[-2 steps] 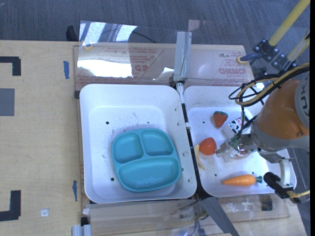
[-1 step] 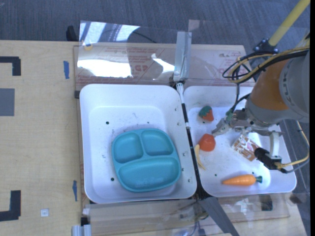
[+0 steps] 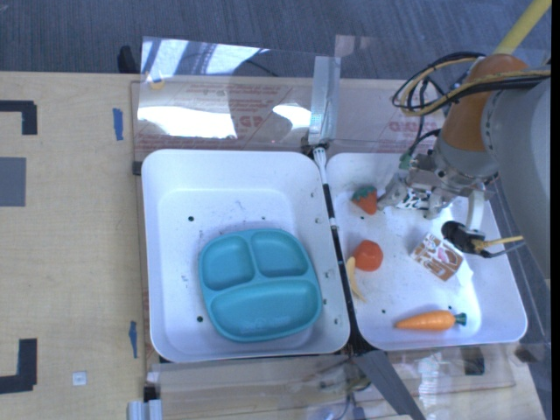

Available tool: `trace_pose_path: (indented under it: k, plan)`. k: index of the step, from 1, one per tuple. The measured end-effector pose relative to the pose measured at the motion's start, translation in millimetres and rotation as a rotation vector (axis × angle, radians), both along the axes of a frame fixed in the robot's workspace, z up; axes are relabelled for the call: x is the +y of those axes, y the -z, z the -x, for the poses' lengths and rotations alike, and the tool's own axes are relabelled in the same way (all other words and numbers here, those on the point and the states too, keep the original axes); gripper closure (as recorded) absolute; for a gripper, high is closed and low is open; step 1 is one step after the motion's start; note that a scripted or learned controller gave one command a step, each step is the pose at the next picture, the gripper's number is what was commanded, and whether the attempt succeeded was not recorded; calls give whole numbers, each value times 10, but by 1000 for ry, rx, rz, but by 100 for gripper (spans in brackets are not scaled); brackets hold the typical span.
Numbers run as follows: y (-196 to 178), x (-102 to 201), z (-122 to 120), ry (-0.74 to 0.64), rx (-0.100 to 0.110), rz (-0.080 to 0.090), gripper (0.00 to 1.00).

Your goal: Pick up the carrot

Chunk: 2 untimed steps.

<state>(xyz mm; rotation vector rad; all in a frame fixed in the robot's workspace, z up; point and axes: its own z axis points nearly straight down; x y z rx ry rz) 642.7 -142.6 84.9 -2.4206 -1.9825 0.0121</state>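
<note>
From above, the carrot (image 3: 426,321) lies along the near edge of the right bin (image 3: 503,318), well apart from the gripper (image 3: 418,195), which hangs over the bin's far part; its opening cannot be told. A teal divided plate (image 3: 259,283) sits in the left bin (image 3: 166,182).

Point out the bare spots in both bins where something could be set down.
Left bin: bare floor behind and left of the blue tray. Right bin: a bare patch between the orange cup, snack packet and carrot. Crowded at its back, around the hand and strawberry.
</note>
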Motion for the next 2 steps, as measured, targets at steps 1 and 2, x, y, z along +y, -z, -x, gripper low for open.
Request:
trace_pose_path:
  k: [1,2]
  plan:
    - [-25,77,-90,-156,24,9,0]
    - [-35,226,-204,208,-4,18,0]
